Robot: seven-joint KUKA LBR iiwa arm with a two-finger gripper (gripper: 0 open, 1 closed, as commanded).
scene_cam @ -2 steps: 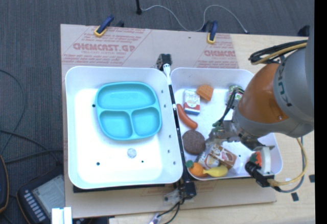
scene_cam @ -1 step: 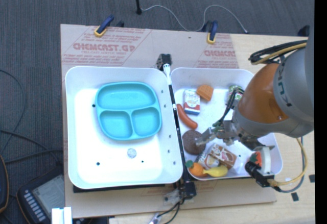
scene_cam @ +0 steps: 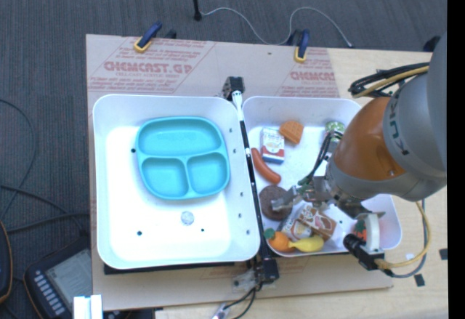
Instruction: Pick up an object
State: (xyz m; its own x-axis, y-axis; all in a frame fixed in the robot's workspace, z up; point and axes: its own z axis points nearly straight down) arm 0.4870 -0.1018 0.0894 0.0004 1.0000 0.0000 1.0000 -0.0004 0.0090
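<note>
My gripper (scene_cam: 304, 199) is down inside the right bin (scene_cam: 320, 103), low over the toy food at its front. Directly under and beside it lie a brown round patty (scene_cam: 273, 201) and a printed snack pack (scene_cam: 314, 223). A yellow banana (scene_cam: 308, 244) and an orange carrot piece (scene_cam: 280, 240) rest against the bin's front wall. Farther back are a red sausage (scene_cam: 265, 165), a red and white carton (scene_cam: 272, 143), an orange waffle piece (scene_cam: 292, 131) and a green item (scene_cam: 335, 126). The arm's wrist hides the right part of the bin.
The left bin (scene_cam: 116, 187) holds a blue divided plate (scene_cam: 182, 158) and a small clear item (scene_cam: 187, 218). A black clamp (scene_cam: 234, 86) sits at the far end of the wall between the bins. Cables trail off the bench's far edge.
</note>
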